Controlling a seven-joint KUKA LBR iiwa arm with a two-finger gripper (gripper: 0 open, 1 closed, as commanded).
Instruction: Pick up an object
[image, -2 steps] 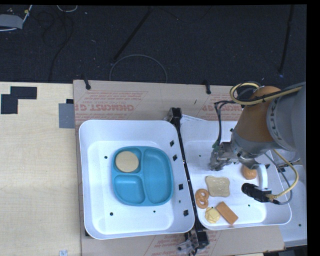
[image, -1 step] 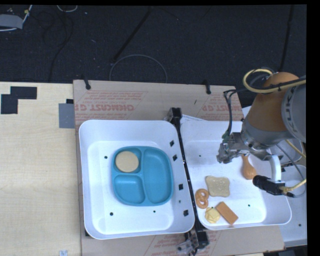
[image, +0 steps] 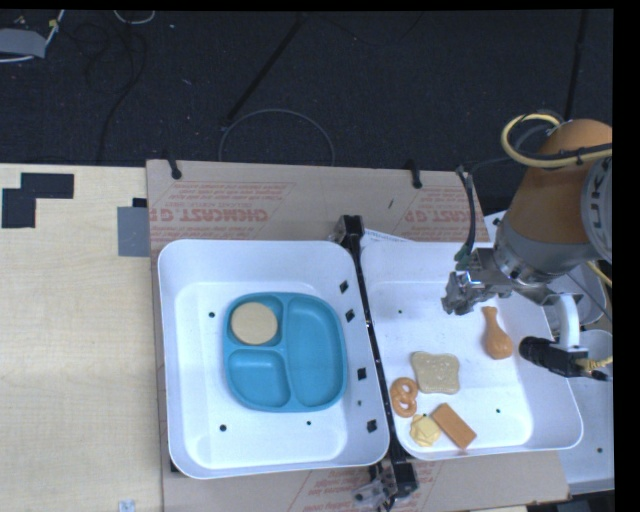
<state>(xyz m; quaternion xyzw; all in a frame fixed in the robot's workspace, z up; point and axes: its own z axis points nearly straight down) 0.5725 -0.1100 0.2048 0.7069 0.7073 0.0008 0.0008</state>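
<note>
My gripper (image: 462, 297) hangs over the upper part of the right bin (image: 560, 432), just left of and above an orange-tan drumstick (image: 495, 335) lying on the bin floor. A beige bread slice (image: 436, 372) lies below the gripper near the bin's middle. An orange pretzel (image: 404, 396), a yellow piece (image: 425, 431) and an orange-brown block (image: 455, 425) sit at the bin's lower left. I see nothing held in the gripper.
The left bin (image: 190, 420) holds a blue divided plate (image: 310, 350) with a round tan cookie (image: 253, 323) in its upper-left compartment. A black divider (image: 362, 330) runs between the bins. A black fitting (image: 552, 355) sits at the right bin's right rim.
</note>
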